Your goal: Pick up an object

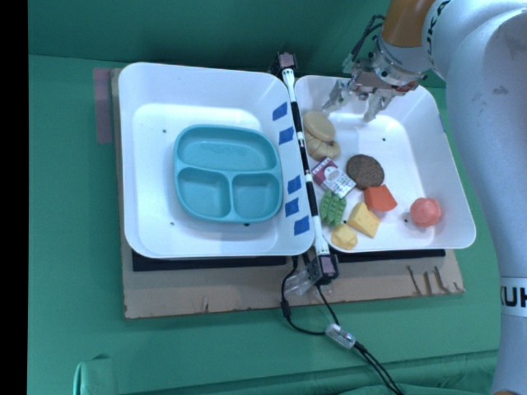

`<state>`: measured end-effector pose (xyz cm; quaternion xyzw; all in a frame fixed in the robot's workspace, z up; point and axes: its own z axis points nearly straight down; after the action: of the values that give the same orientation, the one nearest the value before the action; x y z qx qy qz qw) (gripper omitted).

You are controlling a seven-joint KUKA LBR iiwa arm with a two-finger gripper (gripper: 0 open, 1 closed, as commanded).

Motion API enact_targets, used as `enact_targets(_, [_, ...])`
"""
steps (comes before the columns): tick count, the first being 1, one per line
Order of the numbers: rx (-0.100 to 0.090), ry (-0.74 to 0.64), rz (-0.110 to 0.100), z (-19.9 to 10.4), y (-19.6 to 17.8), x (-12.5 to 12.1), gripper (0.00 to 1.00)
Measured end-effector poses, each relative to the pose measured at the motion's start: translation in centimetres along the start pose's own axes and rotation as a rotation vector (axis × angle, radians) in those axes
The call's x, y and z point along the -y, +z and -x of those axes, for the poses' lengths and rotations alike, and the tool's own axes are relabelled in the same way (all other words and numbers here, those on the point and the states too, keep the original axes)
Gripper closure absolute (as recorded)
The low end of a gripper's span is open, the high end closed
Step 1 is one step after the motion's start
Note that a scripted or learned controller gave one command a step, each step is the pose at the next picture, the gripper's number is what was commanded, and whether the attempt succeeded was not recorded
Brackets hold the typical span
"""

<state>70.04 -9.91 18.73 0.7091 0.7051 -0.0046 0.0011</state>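
Jaws: spread apart, nothing between the two fingers; the gripper (352, 105) hangs over the far end of the right bin (428, 130), above bare white floor.
Arm: grey, with an orange band (416, 6) above the wrist; it enters from the right, and its upper and lower parts are cut off by the picture's edges.
Right bin: holds all the small toy foods, grouped along its left and near sides.
Nearest to the fingers: a pale, bread-like piece (319, 134) by the bin's left wall; its exact form is hard to make out.
Middle group: a dark brown disc (365, 171), a small red-and-white packet (333, 177) just beside it, and an orange-red block (380, 197).
Near group: a green piece (332, 208), a yellow cheese wedge (363, 219), a smaller yellow lump (344, 237); these lie close together, and whether they touch cannot be told.
Apart: a round red piece (426, 211) toward the right wall.
Left bin: a teal divided tray (226, 174) with three compartments lies flat on the floor of the left bin (148, 122).
Divider: a black-and-white bar (301, 163) runs between the bins, with blue tape squares (286, 136) beside it.
Cable: a black lead (346, 336) trails off the near edge, its end cut off.
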Motion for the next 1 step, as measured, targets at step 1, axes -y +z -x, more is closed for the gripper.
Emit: enact_targets(1, [0.000, 0.000, 0.000, -0.01, 0.01, 0.01, 0.00])
